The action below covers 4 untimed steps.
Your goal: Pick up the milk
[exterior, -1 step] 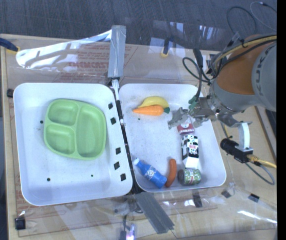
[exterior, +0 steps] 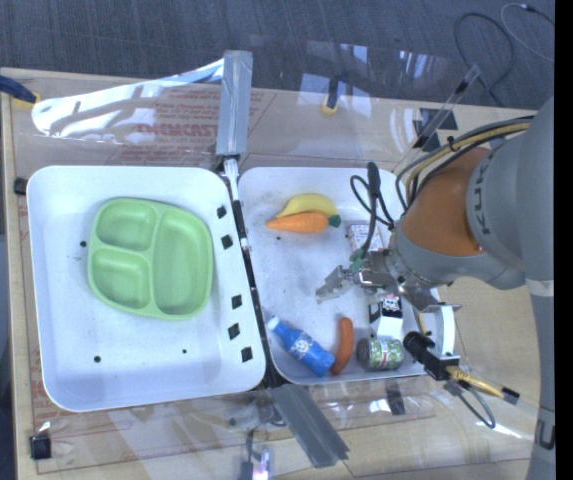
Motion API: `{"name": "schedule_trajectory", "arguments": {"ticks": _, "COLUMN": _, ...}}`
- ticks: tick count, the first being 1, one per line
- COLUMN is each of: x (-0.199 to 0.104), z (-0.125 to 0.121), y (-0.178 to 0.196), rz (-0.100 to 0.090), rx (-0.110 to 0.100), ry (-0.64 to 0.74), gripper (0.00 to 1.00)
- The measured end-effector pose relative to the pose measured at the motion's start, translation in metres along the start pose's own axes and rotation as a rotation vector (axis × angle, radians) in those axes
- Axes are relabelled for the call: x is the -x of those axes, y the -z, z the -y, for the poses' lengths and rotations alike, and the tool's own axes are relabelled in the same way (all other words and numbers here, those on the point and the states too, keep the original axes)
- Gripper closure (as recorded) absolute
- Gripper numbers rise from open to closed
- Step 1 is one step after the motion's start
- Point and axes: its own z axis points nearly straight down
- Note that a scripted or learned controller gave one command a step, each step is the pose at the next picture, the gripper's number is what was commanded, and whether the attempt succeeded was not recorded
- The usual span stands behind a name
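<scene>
Two bins | left bin (exterior: 56,368): green tray (exterior: 151,258) | right bin (exterior: 276,183): carrot (exterior: 299,224), bottle (exterior: 301,347)

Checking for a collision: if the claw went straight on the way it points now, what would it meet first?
The claw points toward the left bin. Bare floor of the right bin lies ahead, then the wall between bins; depth is unclear.

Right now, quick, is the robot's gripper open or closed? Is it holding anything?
Gripper: open, holding nothing, over the right bin near the carrot.
</scene>
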Motion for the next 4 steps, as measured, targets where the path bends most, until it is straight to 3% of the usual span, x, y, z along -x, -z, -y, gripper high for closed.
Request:
{"name": "schedule_trajectory", "arguments": {"ticks": 1, "x": -0.007, "z": 0.033, "y": 0.141, "rz": 0.001, "rx": 0.001, "ry": 0.034, "gripper": 0.00}}
{"name": "schedule_trajectory", "arguments": {"ticks": 2, "x": 0.000, "z": 0.034, "y": 0.077, "rz": 0.000, "rx": -0.003, "ry": 0.122, "gripper": 0.00}}
{"name": "schedule_trajectory", "arguments": {"ticks": 3, "x": -0.001, "z": -0.023, "y": 0.093, "rz": 0.000, "rx": -0.001, "ry": 0.204, "gripper": 0.00}}
{"name": "schedule_trajectory", "arguments": {"ticks": 4, "x": -0.015, "z": -0.028, "y": 0.070, "rz": -0.002, "rx": -0.004, "ry": 0.112, "gripper": 0.00}}
